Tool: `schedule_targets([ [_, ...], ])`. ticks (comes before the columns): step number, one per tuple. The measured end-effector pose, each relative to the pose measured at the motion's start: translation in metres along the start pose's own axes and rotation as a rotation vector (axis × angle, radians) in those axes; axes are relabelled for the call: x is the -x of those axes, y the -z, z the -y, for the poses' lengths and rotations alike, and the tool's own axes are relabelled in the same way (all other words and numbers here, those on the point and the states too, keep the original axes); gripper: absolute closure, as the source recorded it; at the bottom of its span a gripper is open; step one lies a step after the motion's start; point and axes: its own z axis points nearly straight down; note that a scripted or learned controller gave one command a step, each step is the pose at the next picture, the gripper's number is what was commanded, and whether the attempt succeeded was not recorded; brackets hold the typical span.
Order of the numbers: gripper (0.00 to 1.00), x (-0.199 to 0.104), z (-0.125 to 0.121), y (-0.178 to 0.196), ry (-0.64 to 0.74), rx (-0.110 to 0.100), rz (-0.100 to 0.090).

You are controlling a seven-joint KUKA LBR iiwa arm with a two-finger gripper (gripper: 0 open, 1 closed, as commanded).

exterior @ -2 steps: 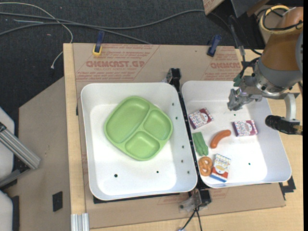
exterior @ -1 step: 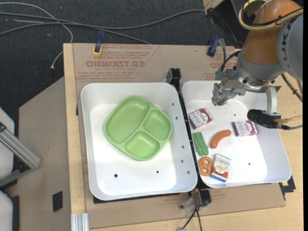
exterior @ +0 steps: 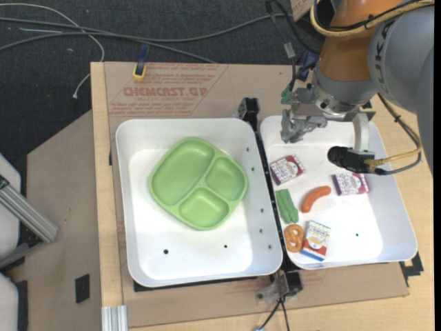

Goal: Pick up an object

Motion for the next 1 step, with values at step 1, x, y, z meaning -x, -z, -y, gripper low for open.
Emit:
schedule_targets([
  [1, 1.0, -0.0543, -0.0284, -0.0029, 0.001, 0.0, -0.001],
])
